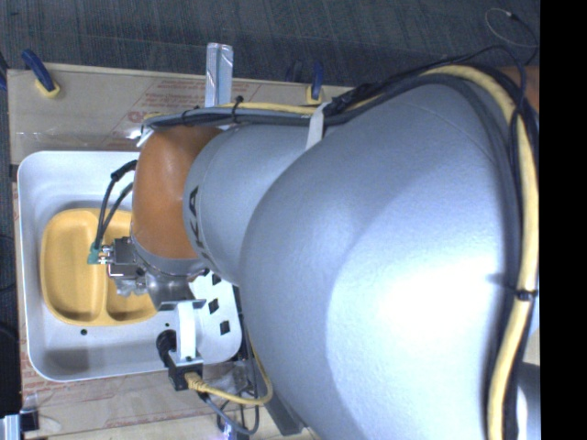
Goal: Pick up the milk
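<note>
The grey arm with its orange band [165, 191] reaches from the right over the left white bin [37, 181] and covers most of the view. Its wrist hangs above a yellow object [73, 264] lying in that bin, and the wrist hides the gripper's fingers. A white block with black marks [211, 324] is mounted on the arm's lower side. I cannot make out a milk carton among what is visible.
Blue clamps [38, 70] hold the wooden bench at its far edge. An upright metal post [219, 71] stands at the back. Cables [225, 394] hang near the front edge of the bin.
</note>
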{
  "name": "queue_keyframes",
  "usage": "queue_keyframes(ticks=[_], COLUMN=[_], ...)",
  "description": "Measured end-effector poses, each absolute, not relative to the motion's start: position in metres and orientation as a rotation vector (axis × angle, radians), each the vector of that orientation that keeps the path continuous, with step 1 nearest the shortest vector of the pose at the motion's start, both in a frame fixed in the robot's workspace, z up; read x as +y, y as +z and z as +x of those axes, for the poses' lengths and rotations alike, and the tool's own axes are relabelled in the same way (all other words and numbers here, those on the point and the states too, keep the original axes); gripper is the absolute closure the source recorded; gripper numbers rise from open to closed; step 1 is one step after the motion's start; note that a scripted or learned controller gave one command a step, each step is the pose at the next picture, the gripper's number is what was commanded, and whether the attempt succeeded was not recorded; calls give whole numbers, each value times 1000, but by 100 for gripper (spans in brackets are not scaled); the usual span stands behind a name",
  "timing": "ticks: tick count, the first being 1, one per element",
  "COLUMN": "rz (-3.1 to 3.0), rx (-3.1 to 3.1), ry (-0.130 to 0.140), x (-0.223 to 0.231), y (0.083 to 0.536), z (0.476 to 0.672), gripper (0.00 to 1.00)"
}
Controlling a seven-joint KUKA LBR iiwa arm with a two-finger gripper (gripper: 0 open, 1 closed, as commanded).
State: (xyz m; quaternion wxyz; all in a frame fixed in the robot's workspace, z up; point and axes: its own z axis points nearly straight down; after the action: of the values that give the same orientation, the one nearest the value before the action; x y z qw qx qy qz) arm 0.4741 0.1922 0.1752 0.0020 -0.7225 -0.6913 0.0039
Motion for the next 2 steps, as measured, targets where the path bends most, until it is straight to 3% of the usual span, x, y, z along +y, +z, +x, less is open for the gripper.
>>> queue_keyframes(ticks=[1,2], rz=[-2187,-2431], rx=[-2249,-1981], ry=[7,13], x=[103,116], y=[199,160], z=[476,475], gripper=[100,100])
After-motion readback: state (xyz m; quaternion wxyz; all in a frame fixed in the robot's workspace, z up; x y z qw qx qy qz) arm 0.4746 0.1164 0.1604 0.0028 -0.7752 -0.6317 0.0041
